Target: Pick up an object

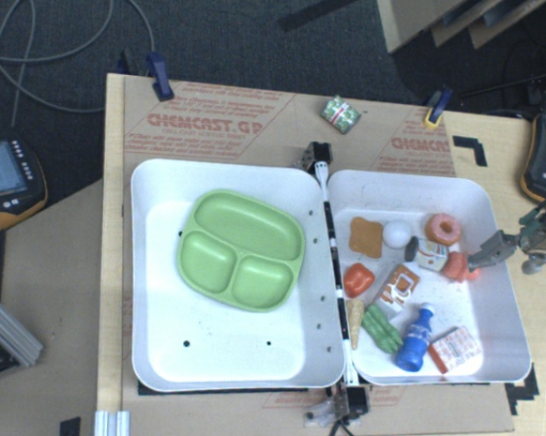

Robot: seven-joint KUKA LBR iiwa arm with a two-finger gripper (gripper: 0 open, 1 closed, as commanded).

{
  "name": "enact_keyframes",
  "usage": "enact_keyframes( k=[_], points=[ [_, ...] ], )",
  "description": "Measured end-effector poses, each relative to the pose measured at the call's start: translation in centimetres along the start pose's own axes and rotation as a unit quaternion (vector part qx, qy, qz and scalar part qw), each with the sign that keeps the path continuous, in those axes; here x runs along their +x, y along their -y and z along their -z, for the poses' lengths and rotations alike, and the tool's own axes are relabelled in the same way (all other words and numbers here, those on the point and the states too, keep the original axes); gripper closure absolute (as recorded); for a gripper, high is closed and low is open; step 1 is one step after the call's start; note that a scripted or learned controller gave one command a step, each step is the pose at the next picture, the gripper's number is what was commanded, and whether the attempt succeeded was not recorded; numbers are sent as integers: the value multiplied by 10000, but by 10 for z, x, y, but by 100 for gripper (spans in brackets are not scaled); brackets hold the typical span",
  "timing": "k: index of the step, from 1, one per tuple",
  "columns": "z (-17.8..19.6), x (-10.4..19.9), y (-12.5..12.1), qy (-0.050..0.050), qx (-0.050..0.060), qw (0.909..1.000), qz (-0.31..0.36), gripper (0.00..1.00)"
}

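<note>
Gripper [485, 252] at right bin [506, 306] right wall, finger state unclear. Red piece [455, 266], donut [442, 229] crowd it. Left bin [152, 325] holds green divided plate [241, 249].

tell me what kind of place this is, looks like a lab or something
Most likely a robotics lab or test bench. Two white bins sit clamped on a cardboard-covered bench, one holding a green divided plate, the other toy food, with loose cables on the floor.
</note>
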State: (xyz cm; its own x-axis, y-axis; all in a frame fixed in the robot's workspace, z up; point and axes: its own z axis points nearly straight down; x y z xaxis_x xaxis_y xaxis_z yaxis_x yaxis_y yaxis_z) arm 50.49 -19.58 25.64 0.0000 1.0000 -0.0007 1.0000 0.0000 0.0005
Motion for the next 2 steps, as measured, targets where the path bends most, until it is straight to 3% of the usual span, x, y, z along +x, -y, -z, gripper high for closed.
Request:
enact_keyframes(
  k=[1, 2],
  points=[
    [-129, 16, -48, -9, 17, 10000, 6, 0],
    [-150, 24, -96, -3, 8, 10000, 1, 0]
  ],
)
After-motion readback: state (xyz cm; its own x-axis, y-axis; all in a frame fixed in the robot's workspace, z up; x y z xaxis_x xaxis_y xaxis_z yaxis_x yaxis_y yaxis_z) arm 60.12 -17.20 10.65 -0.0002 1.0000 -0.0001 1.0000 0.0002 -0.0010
